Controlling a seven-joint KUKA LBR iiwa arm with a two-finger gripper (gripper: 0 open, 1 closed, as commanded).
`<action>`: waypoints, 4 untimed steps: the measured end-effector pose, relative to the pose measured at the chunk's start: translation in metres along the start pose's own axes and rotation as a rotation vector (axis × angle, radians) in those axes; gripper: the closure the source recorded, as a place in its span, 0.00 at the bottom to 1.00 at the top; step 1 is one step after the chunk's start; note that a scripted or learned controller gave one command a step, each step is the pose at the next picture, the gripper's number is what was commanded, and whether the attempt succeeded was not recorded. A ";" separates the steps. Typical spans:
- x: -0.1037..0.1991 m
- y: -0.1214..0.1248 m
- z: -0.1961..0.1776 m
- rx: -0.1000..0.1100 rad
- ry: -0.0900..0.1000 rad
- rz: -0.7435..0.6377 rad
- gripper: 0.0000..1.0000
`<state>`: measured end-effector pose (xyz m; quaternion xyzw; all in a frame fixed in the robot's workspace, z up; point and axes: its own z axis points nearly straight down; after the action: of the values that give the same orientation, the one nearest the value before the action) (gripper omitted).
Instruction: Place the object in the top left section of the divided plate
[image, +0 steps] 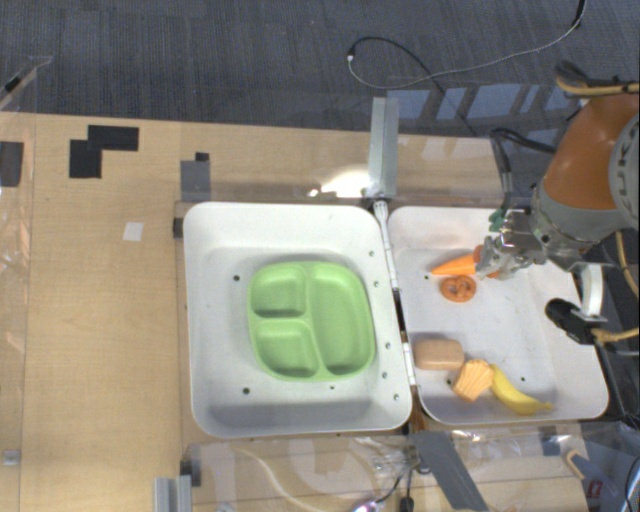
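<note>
At the near edge of the right bin (590, 400), about five o'clock from its middle, a banana (517, 393) lies against an orange wedge-shaped toy (472, 380), with a tan bread-like block (439, 353) just beside them at seven o'clock. In the left bin (205, 300) the green divided plate (311, 319) sits centred and bare; its top left section (277, 290) is at ten o'clock on the plate. Farther back in the right bin, an orange slice-like disc (459, 288) rests near a carrot (455, 265), which looks to be the object. The gripper (497, 255) is at the carrot's three o'clock end; whether it grips it I cannot tell. To do this step well, I judge the grasp should be secure across the carrot's thick end before lifting clear of the bin walls, then carrying toward nine o'clock.
</note>
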<state>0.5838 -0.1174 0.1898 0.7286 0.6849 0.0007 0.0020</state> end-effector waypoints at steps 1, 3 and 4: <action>0.084 0.033 0.004 0.000 0.002 0.063 1.00; 0.151 0.005 0.002 0.000 0.002 0.052 1.00; 0.228 0.038 0.004 0.001 0.002 0.034 1.00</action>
<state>0.6357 0.1076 0.1853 0.7402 0.6724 0.0013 0.0008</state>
